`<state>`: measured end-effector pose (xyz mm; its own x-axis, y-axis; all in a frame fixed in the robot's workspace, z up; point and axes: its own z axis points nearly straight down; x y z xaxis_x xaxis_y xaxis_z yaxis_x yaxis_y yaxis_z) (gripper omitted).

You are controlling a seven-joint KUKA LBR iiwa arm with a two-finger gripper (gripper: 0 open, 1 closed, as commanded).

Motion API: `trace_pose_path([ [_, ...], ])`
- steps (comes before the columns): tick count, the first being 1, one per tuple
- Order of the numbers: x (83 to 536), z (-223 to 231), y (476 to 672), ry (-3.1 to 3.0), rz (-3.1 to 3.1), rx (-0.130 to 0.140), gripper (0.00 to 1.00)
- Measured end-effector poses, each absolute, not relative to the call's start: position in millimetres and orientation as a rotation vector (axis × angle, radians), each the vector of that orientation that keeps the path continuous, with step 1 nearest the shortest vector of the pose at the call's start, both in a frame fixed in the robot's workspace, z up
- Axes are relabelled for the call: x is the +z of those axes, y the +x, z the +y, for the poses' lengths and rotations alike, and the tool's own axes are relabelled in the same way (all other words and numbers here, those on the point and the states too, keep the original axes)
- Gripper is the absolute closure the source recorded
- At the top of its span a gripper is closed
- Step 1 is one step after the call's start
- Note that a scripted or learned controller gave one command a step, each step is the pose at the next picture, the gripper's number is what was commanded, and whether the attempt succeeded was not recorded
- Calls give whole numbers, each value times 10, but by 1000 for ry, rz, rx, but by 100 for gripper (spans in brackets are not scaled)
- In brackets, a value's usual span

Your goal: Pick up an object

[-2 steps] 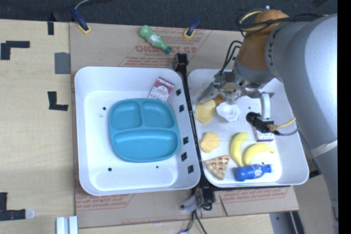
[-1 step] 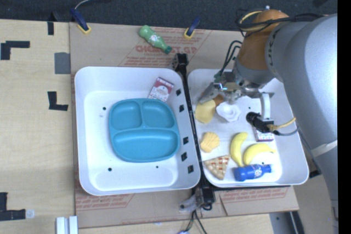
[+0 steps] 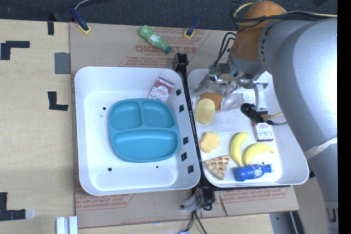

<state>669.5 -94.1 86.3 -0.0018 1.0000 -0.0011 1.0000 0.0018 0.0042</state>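
Note:
My gripper [image 3: 222, 84] hangs low over the far end of the right bin [image 3: 293, 164], under the orange band of the arm. Just below it lie a tan bun-like piece [image 3: 213, 99] and a pale yellow block [image 3: 205, 112]. Nearer the front of that bin are a yellow shell-shaped piece [image 3: 209, 142], a pizza slice [image 3: 218, 166], two bananas [image 3: 237, 148], a blue bottle [image 3: 252, 171] and a small red-and-white packet [image 3: 264, 131]. Nothing shows as lifted by the gripper.
The left bin [image 3: 88, 118] holds a blue divided plate [image 3: 145, 130] and a small red box [image 3: 161, 89] by its far wall. A green bottle [image 3: 154, 39] lies on the cardboard behind the bins. The arm's grey body covers the right side.

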Motion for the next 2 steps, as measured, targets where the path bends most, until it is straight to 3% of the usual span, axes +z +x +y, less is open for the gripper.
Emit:
trace_pose_path([
  [1,964,-943,6696,2216,2221,1,100],
  [2,960,-943,6694,2216,2221,0,0],
])
